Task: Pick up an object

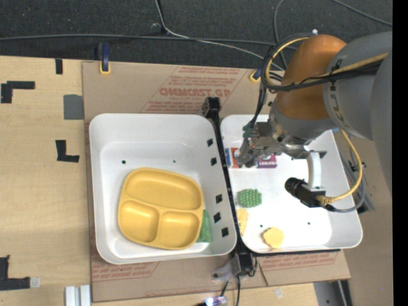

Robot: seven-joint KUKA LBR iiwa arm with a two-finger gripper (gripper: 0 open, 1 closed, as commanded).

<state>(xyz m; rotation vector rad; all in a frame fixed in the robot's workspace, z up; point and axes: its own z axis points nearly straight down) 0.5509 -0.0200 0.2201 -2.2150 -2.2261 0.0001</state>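
A yellow divided plate (160, 207) fills the left bin (102, 129), a green thing (205, 227) wedged at its lower right edge. In the right bin (347, 234) the pincer (250, 150) hangs at upper left, over a red-and-purple packet (266, 162) (whether it is open cannot be told). Below it lie a green knobbly ball (249, 198) and a yellow lump (273, 237). Red print on the cardboard (178, 88) is too blurred to read.
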